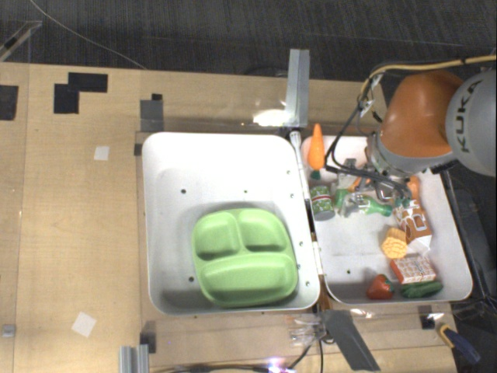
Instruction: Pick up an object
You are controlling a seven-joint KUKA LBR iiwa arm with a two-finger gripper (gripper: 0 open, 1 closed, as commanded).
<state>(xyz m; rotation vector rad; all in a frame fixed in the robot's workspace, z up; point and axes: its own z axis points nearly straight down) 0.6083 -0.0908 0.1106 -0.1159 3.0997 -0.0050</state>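
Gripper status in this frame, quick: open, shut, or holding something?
Gripper: cannot be told; it sits low in the right bin among the small toy items, with the arm's wrist covering it from above.

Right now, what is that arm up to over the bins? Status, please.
Gripper low in right bin, among small toys. No object seen in its grasp. Carrot close behind it; green tray alone in left bin.

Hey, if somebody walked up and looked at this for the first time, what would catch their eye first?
Most likely the bright green divided tray, lying in the left white bin toward its near side. Next, the arm's big orange band hanging over the far part of the right bin, where small toy foods lie scattered, among them an orange carrot at the far left corner and a red piece near the front edge.
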